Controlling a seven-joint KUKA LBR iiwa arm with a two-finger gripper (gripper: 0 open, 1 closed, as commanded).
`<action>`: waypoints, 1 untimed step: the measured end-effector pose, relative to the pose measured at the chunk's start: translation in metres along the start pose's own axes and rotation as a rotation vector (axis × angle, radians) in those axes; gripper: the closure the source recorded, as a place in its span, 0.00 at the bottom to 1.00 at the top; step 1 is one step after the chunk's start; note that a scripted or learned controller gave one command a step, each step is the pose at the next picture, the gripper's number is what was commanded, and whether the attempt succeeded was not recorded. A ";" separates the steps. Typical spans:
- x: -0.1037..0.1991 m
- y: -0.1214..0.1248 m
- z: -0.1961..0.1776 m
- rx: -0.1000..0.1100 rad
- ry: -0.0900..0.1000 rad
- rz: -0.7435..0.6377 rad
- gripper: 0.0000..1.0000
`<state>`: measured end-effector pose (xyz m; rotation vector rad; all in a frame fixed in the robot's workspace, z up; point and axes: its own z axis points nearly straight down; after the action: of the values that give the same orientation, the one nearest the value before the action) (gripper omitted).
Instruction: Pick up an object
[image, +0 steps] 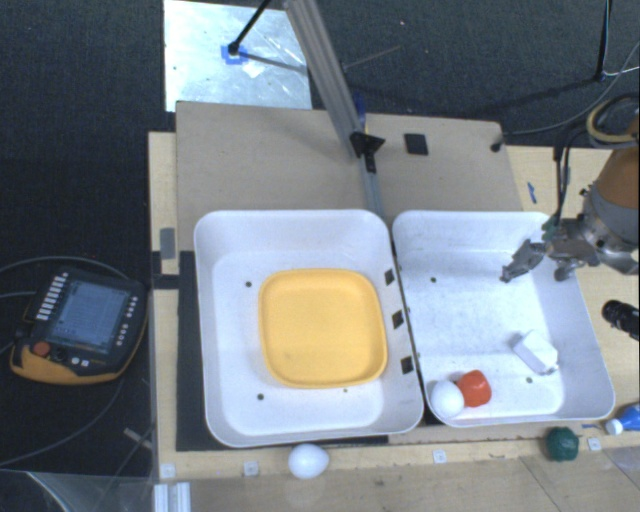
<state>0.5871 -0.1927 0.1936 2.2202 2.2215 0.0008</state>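
My gripper (541, 266) hangs over the upper right part of the right bin (450, 300), open, with nothing between its fingers. In the right bin's near part lie a white block (535, 352), an orange object (474, 389) and a white ball (446, 399) touching the orange one. All three sit well below the gripper in the camera view. The left bin (225, 300) holds a yellow square plate (323, 326).
Outside the bins, on the bench's front edge, lie a white egg-shaped object (308, 461), a dark green ball (561, 443) and a blue-and-white item (625, 420). A control pendant (78, 330) rests off the bench at left. A metal post (335, 80) rises behind the bins.
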 end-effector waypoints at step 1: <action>-0.006 -0.007 0.047 0.004 0.001 0.001 0.00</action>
<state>0.5797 -0.1989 0.1463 2.2238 2.2226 -0.0025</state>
